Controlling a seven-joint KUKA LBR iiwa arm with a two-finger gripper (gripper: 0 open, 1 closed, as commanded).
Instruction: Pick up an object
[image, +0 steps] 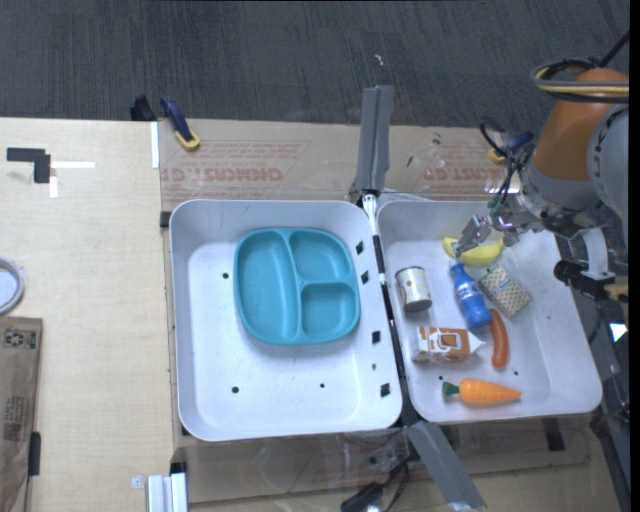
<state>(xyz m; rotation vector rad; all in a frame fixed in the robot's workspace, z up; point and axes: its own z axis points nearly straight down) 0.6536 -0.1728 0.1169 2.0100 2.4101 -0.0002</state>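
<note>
Camera view, glossy teal divided plate (297, 285), smooth white bin (195, 330)

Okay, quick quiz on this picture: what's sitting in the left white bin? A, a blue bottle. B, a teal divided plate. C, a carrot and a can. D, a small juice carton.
B: the teal divided plate lies alone in the left bin, while the carrot, can, blue bottle and carton are in the right bin.
</note>
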